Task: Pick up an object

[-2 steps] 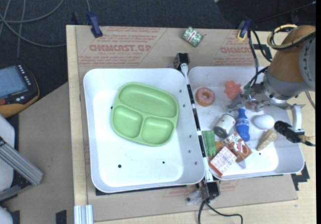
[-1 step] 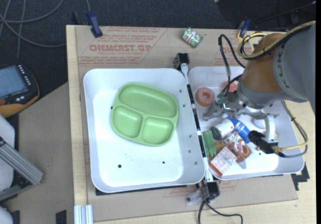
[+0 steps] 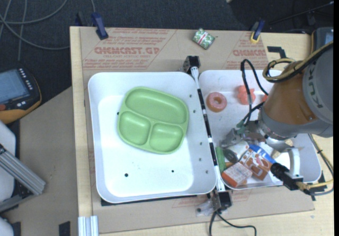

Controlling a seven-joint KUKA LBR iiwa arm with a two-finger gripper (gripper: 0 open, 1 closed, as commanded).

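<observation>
**Arm low over the cluttered right bin**

Dark carpet with looping grey cables surrounds a bench (image 3: 159, 50) topped with printed brown cardboard, held by blue clamps at its far edge. Two shallow white plastic bins sit side by side on it, smooth and round-cornered. The left bin (image 3: 106, 171) carries a pale green divided plate (image 3: 153, 119), matte, with three soft-edged compartments, lying toward its far half. A small crumpled green-and-white wrapper (image 3: 203, 38) rests on the cardboard near the far edge, outside both bins.

The right bin (image 3: 222, 79) holds the loose things. A pink ring-shaped donut (image 3: 216, 101) lies near its far left corner, with a small orange-pink lump (image 3: 245, 93) just beside it toward the right. Near the front left corner sits a heap: a glossy snack packet (image 3: 249, 165) in brown, red and blue, an orange piece (image 3: 231, 179) at the front edge, and a green strip (image 3: 220, 156) against the left wall.

The grey arm with its orange band (image 3: 288, 100) reaches over the right bin, and the gripper (image 3: 243, 135) hangs low above the heap, just behind the snack packet and well apart from the donut. Whether its tips are spread or closed cannot be told, as the wrist and cables hide them.
</observation>
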